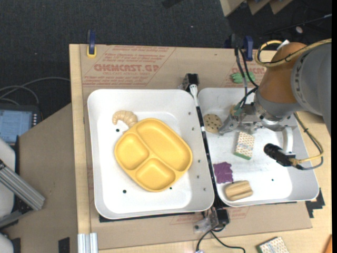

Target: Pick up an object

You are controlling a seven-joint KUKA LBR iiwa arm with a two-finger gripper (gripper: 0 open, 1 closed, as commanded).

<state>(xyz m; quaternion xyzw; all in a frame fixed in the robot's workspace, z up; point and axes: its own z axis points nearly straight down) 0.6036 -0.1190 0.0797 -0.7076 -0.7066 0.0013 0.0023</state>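
Note:
The arm reaches over the right bin (pixel 300 188), and its gripper (pixel 243 125) hangs in the bin's upper middle. Just below the gripper lies a small green-and-white packet (pixel 245 144); whether they touch I cannot tell. A round tan perforated disc (pixel 212 122) lies to the gripper's left near the bin's left wall. A purple lump (pixel 222 171) and a tan bread-like roll (pixel 237 190) lie at the bin's front left.
The left bin (pixel 100 141) holds a yellow three-compartment plate (pixel 152 153) and a pale croissant-shaped piece (pixel 124 118) at the plate's upper left. A divider wall (pixel 202 141) separates the bins. Brown cardboard (pixel 131 62) lies behind them.

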